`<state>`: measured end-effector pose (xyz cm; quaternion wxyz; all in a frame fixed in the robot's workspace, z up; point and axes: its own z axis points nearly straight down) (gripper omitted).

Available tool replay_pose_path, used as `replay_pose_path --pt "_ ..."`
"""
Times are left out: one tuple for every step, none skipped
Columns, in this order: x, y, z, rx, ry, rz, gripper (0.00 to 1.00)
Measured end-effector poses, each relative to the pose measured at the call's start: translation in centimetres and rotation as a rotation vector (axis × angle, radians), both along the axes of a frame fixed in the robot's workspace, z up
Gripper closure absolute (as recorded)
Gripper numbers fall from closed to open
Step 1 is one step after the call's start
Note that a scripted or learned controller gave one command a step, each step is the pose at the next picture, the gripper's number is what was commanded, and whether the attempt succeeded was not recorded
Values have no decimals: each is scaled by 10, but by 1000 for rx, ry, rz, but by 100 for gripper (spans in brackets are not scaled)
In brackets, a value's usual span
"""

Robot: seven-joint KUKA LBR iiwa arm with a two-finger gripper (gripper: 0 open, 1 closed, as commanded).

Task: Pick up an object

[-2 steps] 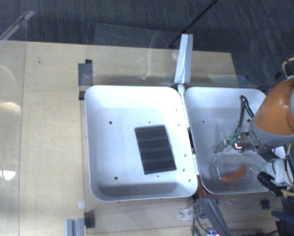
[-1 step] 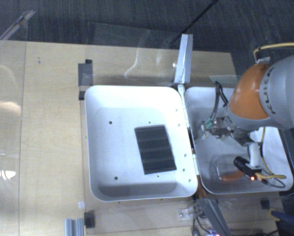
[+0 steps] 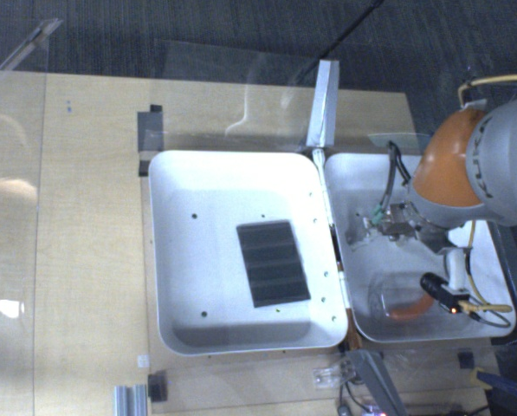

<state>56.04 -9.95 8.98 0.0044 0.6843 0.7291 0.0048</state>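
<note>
A black ribbed rectangular pad (image 3: 274,263) lies flat in the middle of the left bin (image 3: 180,232). In the right bin (image 3: 353,189), a clear cup-like object (image 3: 386,295) lies near the front wall. An orange-red object (image 3: 407,309) lies against it on its right side. My gripper (image 3: 390,225) hangs low over the middle of the right bin, just behind the clear object. The grey wrist with its orange band (image 3: 449,167) covers the bin's right half. Nothing can be seen held in the gripper.
A metal divider post (image 3: 323,111) rises at the back between the two bins. Clear panels stand behind the bins and along the bench's left side. Black clamps (image 3: 152,128) sit at the left bin's corners.
</note>
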Motion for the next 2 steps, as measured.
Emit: replay_pose_path --pt "86 -5 -2 -2 3 46 0" --pt "73 -74 57 -2 6 -97 0"
